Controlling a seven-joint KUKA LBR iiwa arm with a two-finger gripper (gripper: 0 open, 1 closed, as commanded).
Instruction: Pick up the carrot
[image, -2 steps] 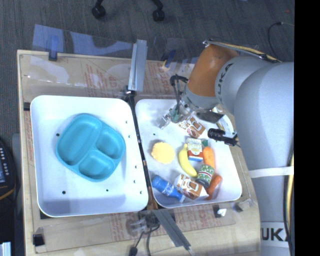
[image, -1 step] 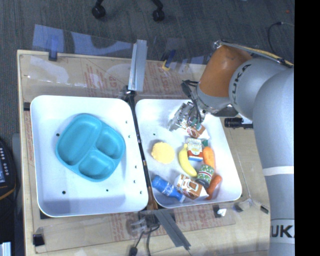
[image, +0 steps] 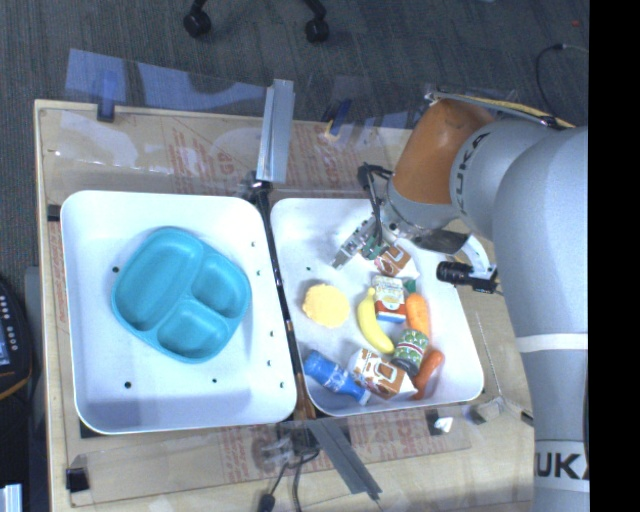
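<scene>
A blue divided tray (image: 182, 292) is seen in the left bin (image: 90, 390). Over in the right bin (image: 300, 235), a yellow round thing (image: 326, 304) and a banana (image: 374, 324) are parked left of the carrot (image: 417, 312). The gripper (image: 357, 246) is hung above-left of the carrot, nothing gripped; how far it's open can't really be made out.

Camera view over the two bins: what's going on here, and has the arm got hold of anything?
A grey KUKA arm reaches in from the right, its gripper over the upper part of the right bin. Nothing shows between its fingers. The carrot it is meant to pick up lies lower down near that bin's right side, in a cluster with a banana, a yellow round piece and some small cartons and cans. The left bin holds a blue divided tray.
</scene>
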